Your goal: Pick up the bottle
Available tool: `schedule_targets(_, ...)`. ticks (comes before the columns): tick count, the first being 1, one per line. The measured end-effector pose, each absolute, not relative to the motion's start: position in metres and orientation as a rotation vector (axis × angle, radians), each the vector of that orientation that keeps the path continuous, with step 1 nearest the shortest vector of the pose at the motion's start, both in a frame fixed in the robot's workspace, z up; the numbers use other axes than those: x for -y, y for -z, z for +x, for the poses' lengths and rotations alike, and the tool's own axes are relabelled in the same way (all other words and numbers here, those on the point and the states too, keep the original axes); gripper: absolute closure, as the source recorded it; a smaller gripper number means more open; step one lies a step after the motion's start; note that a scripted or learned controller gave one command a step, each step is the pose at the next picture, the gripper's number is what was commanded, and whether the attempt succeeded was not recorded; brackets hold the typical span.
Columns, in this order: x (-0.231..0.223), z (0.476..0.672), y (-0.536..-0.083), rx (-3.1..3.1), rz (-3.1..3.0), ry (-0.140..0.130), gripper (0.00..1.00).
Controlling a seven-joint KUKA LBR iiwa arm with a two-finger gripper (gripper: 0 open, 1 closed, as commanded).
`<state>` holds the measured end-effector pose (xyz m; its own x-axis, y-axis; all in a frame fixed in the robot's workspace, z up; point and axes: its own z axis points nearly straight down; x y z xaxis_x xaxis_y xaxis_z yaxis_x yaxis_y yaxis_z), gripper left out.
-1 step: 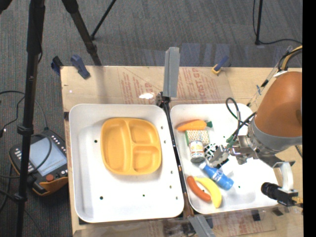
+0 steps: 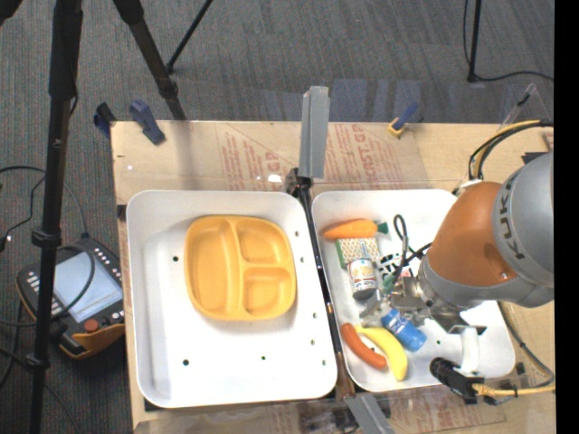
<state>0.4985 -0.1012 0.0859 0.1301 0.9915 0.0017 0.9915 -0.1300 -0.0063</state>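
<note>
Counting around claw [image 2: 389,306], grip state can't tell: one blue bottle [image 2: 404,329] just below it, one can [image 2: 363,275] up-left, one banana [image 2: 391,351], one sausage [image 2: 360,346] lower-left, one carrot [image 2: 348,230] above.

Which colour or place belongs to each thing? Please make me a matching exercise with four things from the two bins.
Things:
1. divided plate
2. carrot
3. banana
4. sausage

Descriptions:
A. yellow, near end of the right bin
B. in the left bin
C. red, near end of the right bin
D. orange, far end of the right bin

Pairs: 1-B, 2-D, 3-A, 4-C
</note>
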Motion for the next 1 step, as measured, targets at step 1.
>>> schedule_targets(1,0.1016,0.4973,-0.094,2.059,-2.359,-0.008,1.0)
